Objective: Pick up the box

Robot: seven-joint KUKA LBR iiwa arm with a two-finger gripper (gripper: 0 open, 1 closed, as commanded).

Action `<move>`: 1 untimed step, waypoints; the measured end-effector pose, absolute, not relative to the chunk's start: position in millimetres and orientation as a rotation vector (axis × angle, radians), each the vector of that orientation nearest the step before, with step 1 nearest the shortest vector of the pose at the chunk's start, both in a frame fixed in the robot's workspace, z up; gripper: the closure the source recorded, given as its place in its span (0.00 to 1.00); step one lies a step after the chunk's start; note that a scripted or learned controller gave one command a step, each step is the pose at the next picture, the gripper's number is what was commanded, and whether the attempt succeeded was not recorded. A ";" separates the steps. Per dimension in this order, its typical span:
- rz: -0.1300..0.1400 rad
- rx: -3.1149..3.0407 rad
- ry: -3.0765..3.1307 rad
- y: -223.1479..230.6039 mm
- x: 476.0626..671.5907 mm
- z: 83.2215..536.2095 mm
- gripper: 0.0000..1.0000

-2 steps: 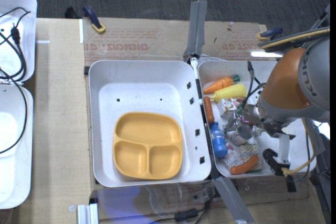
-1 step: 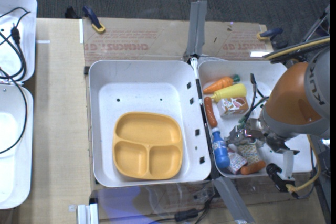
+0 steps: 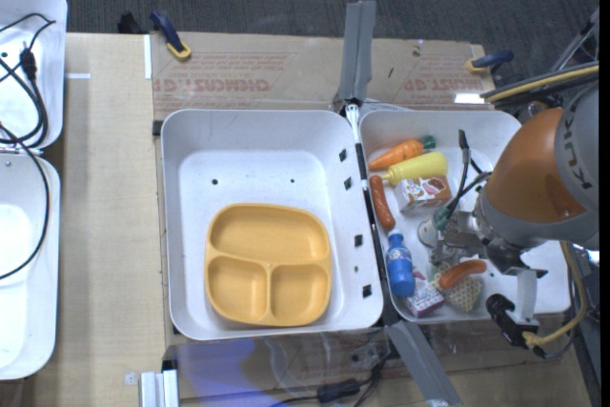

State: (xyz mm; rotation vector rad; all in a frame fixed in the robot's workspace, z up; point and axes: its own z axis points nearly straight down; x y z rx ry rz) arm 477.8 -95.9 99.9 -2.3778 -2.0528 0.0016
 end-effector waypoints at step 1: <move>0.002 -2.177 -2.264 -74.8 477.9 190.7 1.00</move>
